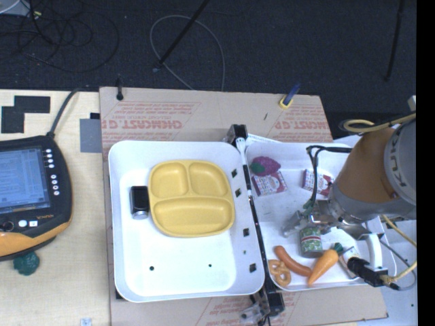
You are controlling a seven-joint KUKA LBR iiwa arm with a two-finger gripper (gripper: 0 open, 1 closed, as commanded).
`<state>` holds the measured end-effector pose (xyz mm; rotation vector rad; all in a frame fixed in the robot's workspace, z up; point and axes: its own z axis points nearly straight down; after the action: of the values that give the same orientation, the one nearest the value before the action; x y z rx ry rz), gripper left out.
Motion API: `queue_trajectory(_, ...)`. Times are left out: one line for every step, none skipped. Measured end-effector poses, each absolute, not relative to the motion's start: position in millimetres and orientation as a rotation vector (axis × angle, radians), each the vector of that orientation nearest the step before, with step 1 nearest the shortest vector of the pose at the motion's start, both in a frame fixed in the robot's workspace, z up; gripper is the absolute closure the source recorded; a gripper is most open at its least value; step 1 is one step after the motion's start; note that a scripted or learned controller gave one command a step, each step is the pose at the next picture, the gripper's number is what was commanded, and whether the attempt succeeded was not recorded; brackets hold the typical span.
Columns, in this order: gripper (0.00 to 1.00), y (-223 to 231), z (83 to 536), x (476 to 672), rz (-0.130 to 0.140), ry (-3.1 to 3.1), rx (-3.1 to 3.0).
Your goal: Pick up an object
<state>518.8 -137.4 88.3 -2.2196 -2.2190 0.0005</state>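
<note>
A small green can with a dark lid stood upright in the right bin, just beside the end effector, whose metal parts reached its top. An orange carrot lay at a slant just beside it, and a sausage lay near its lower left.

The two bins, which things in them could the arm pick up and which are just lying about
Could be picked:
green can
toy carrot
hot dog
pretzel
purple pouch

Lying about:
yellow divided plate
small black block
teach pendant
</note>
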Motion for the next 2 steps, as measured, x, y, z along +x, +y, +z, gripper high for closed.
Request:
queue_trajectory(0.0, -201.1, 132.7, 587.1, 0.001, -2.223, -2.221)
queue_trajectory(0.0, -135.4, 133.1, 644.0, 0.001, -2.222, -2.218)
